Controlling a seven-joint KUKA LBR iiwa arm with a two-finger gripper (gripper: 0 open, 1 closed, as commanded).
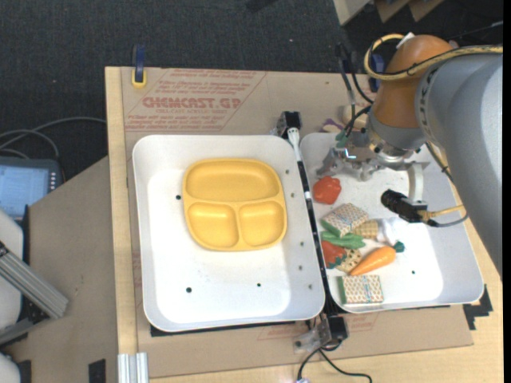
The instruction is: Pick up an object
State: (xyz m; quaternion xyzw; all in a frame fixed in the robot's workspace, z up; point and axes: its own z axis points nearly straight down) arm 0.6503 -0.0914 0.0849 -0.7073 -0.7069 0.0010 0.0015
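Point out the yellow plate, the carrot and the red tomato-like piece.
yellow divided plate [234, 183]: camera view, floor of its large top compartment.
carrot [374, 260]: camera view, middle of its orange body.
red tomato-like piece [326, 189]: camera view, centre of its red surface.

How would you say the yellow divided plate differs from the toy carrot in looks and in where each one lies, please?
The yellow divided plate is broad and flat with three compartments; the toy carrot is small, slim and tapered. The plate is yellow all over, while the carrot is orange with a green end. The plate lies alone in the left bin; the carrot lies in the right bin among other small toy items. Both rest loose, apart from the gripper.
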